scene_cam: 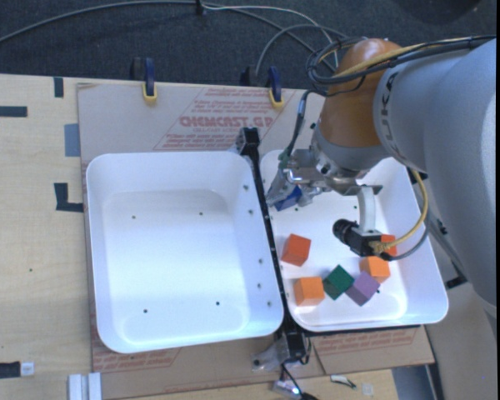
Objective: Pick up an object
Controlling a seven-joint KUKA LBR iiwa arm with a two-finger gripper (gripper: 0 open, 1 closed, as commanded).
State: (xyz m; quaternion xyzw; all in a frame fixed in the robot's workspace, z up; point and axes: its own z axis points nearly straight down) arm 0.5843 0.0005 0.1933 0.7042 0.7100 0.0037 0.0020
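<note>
Two shallow white bins sit side by side on the bench: the left bin point(175, 248) and the right bin point(400, 307), both smooth plastic with rounded corners, split by a dark divider strip point(262, 215). Five small blocks lie in the right bin. Three are orange: one cube point(296, 249) stands alone near the divider, a second point(309, 290) sits lower down, just beside a green block point(338, 282), and a third point(375, 267) lies by the black fitting point(354, 236) hanging from the arm. One purple block point(364, 288) touches the green one. All look like matte, hard-edged cubes.

One gripper point(293, 188) hangs over the upper left corner of the right bin, close to the divider. A small blue piece point(287, 197) shows at its tip, but the metal parts crowd together there and I cannot tell whether the jaws are parted or closed, or whether they grasp it. One grey arm point(442, 140) with an orange band point(354, 98) covers the bin's far right and is cut off by the picture's edge. Two blue-and-yellow clamps point(148, 82) point(274, 86) pin a printed cardboard sheet point(208, 119) under the bins.
</note>
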